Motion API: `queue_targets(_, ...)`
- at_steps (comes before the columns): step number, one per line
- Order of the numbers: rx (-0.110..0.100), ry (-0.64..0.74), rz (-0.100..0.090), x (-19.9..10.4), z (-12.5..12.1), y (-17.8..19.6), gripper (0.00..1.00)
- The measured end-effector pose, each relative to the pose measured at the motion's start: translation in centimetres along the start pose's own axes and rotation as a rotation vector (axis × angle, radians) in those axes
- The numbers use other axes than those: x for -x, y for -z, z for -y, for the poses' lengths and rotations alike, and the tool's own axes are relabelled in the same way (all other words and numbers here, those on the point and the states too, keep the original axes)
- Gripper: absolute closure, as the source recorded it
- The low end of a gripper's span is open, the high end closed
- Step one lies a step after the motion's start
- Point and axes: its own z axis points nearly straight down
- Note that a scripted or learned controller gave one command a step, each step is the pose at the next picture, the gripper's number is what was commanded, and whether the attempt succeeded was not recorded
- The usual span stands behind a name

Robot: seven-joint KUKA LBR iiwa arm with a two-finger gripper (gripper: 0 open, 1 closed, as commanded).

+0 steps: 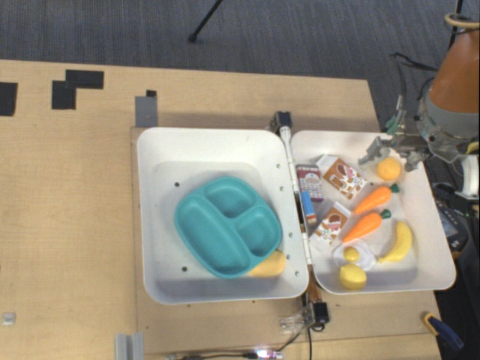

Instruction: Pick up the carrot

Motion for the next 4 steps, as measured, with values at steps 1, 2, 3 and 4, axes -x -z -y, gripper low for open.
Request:
queue_targets(1, 0.001, 0.098, 0.0, 0.5, 4.5, -14.2, 0.0)
queue_targets(2, 0.007, 0.164, 0.002, -0.8, 10.3, -14.4, 0.0)
queue_targets(3, 0.01, 0.395, 0.005, -0.7, 10.3, -14.4, 0.0)
queue_targets(4, 0.014, 0.396, 0.004, -0.8, 10.1, -13.2, 1.0)
